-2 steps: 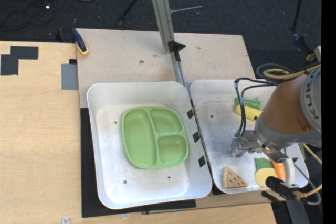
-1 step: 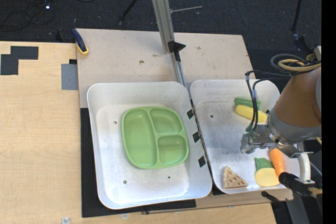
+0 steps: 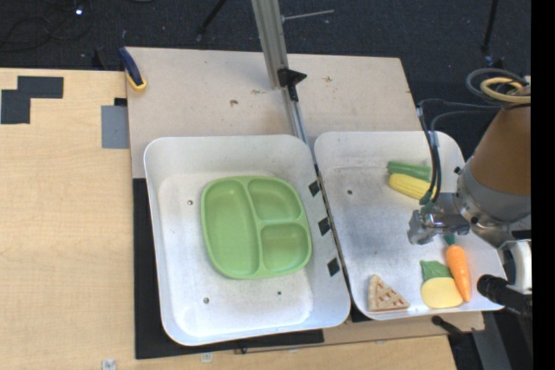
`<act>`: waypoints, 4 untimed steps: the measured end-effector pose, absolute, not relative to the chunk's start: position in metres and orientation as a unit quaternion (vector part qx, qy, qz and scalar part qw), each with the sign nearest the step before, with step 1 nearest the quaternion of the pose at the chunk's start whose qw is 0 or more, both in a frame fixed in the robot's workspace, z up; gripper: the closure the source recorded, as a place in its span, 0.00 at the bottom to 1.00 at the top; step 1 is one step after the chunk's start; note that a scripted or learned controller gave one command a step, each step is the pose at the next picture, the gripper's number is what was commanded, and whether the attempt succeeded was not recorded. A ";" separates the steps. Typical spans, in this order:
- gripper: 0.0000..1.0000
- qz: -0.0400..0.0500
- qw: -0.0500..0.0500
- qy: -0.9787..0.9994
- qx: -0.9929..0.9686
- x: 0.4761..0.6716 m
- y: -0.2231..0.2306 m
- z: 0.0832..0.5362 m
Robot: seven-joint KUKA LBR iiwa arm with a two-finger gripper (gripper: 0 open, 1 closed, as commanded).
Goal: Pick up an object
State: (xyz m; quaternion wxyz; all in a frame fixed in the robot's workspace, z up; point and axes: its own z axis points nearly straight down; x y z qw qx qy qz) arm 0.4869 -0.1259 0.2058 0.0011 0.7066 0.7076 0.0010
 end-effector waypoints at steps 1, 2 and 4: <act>1.00 0.000 0.000 0.707 0.707 0.488 -0.127 0.228; 1.00 -0.001 -0.002 0.709 0.705 0.500 -0.070 0.220; 1.00 -0.001 -0.001 0.709 0.706 0.512 0.041 0.238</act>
